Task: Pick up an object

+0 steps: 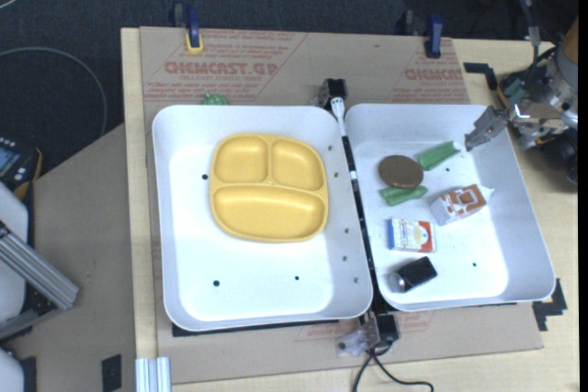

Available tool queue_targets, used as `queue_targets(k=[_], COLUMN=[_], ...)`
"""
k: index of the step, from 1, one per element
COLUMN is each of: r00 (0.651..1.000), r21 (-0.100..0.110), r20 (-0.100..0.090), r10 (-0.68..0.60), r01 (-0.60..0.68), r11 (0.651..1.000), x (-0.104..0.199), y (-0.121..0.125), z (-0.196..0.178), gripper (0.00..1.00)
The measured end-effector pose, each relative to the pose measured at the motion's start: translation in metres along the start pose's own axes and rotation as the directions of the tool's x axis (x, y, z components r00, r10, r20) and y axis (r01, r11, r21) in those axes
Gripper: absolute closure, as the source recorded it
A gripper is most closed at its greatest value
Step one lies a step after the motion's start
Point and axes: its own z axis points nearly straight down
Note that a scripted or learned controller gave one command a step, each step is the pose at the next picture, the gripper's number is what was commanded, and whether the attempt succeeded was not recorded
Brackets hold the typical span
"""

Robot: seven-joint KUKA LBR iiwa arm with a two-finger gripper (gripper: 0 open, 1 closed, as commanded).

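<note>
The right bin (pixel 514 243) holds several small objects. A brown round disc (pixel 401 170) lies near its upper left, with a green strip (pixel 438 154) to its right and a green piece (pixel 402 194) just below it. A small grey and orange carton (pixel 457 203) lies in the middle. Below it are a blue and white packet (pixel 410 235) and a black block (pixel 413 274). My gripper (pixel 484 130) hangs over the bin's upper right part, to the right of the green strip and apart from it. I see nothing held in it.
The left bin (pixel 184 225) holds a yellow divided plate (pixel 269 187). A black rail (pixel 347 170) separates the two bins. Blue clamps (pixel 191 19) (pixel 434 36) grip the board's far edge. The arm's body (pixel 551 96) stands at the right edge.
</note>
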Motion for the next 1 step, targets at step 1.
queue_targets(k=[1], r00=[1.0], r21=[-0.004], r20=[0.002], r10=[-0.001], r01=[0.001], r11=[1.0], x=[-0.0001], y=[0.0008], z=[-0.0111], gripper=[1.0])
